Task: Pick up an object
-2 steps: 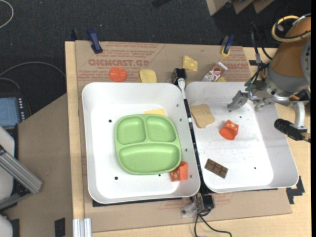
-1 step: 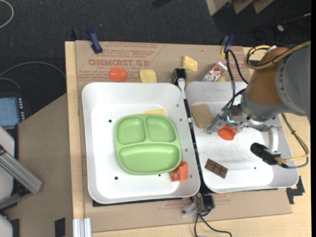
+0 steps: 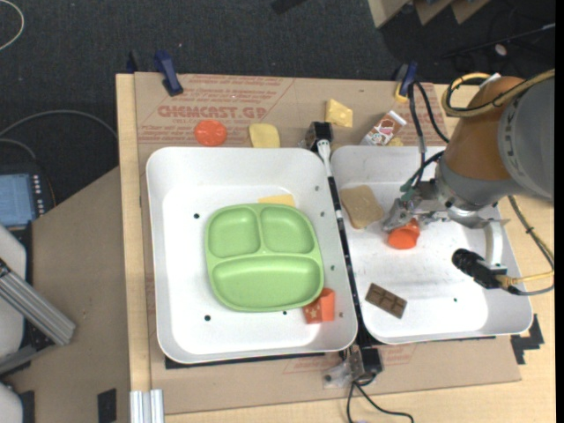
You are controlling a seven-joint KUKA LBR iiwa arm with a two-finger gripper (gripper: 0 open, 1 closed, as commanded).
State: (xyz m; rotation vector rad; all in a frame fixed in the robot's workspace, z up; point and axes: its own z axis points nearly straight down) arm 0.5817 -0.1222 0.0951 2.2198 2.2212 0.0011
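The green divided plate [image 3: 264,258] sits in the middle of the left bin [image 3: 163,236], and everything else is placed from it. A pale yellow piece [image 3: 277,200] touches the plate's far edge, and a small orange block [image 3: 322,307] leans against its near right corner. To the right of the plate, in the right bin [image 3: 441,311], the arm [image 3: 480,144] comes down over the bin's far half. Its pincer [image 3: 407,214] hangs directly above a red-orange object [image 3: 404,238], close to it or touching it. Whether the pincer is open, closed or gripping the object cannot be told from this slant. A tan slab [image 3: 361,206] lies between the plate and that object, just beside the pincer. A brown bar [image 3: 386,300] lies nearer the camera, to the right of the plate's near edge. Beyond the plate, on the bare bench [image 3: 141,130], rest an orange disc [image 3: 210,132], a yellow lump [image 3: 263,136], a yellow wedge [image 3: 338,112] and a small printed carton [image 3: 382,130].
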